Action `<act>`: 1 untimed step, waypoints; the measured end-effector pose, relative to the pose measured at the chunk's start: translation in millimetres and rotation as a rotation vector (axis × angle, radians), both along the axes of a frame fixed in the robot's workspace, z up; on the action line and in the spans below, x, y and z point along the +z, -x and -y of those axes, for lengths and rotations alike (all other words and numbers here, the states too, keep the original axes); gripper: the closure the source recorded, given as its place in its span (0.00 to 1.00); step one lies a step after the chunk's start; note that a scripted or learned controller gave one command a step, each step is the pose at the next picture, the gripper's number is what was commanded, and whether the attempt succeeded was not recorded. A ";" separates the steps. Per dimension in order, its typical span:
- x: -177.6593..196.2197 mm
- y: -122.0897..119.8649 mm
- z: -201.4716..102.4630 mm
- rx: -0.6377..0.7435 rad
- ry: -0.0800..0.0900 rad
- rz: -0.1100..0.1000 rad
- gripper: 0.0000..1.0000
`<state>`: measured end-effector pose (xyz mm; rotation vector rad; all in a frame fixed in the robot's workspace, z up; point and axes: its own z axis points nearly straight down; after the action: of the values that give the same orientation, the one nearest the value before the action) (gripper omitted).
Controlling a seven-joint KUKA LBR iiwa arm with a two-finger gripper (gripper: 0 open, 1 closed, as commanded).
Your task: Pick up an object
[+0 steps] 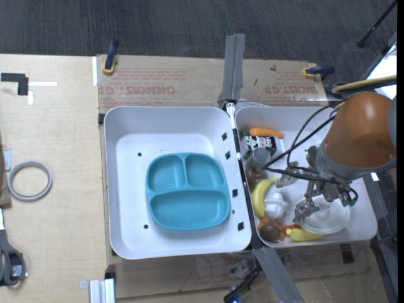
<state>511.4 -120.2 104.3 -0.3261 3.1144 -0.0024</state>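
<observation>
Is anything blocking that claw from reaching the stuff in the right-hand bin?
Nothing visible does. The gripper hangs directly over the right bin, with the banana and other items lying open just to its left.

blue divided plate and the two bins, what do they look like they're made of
The blue divided plate looks like moulded plastic: one flat teal colour, rounded compartment ridges, soft matte sheen. The left bin and right bin look like thin white plastic too, with smooth rounded corners and a faint gloss, though painted metal cannot be ruled out from this view.
</observation>
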 end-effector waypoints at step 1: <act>-16.1 -123.4 -17.2 -0.148 0.008 -0.093 0.00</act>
<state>634.8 -103.0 88.2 -0.0977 3.2233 -0.0013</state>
